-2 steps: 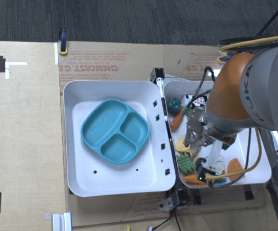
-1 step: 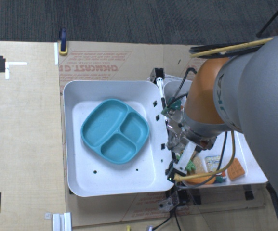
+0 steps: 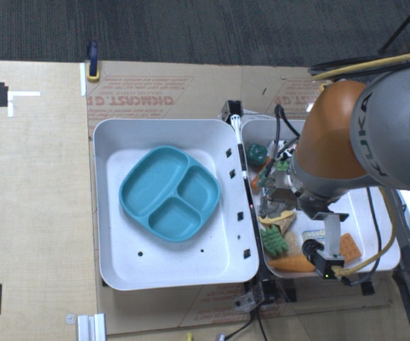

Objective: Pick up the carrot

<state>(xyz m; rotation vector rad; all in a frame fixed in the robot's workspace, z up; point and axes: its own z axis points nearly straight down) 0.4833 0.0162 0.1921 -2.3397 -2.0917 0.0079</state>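
The carrot (image 3: 290,264), orange and lying flat, rests along the near wall of the right bin (image 3: 384,260). My gripper (image 3: 274,203) hangs under the grey and orange wrist over the left part of that bin, a little beyond the carrot. It is low among the items there, and the wrist hides much of it. Nothing can be made out in its grasp.
Near the gripper lie a green leafy toy (image 3: 273,241), a tan curved piece (image 3: 281,220), a teal ball (image 3: 256,152) and an orange block (image 3: 350,247). The left bin (image 3: 112,261) holds a blue divided plate (image 3: 169,193). The bins' shared wall runs close to the gripper's left.
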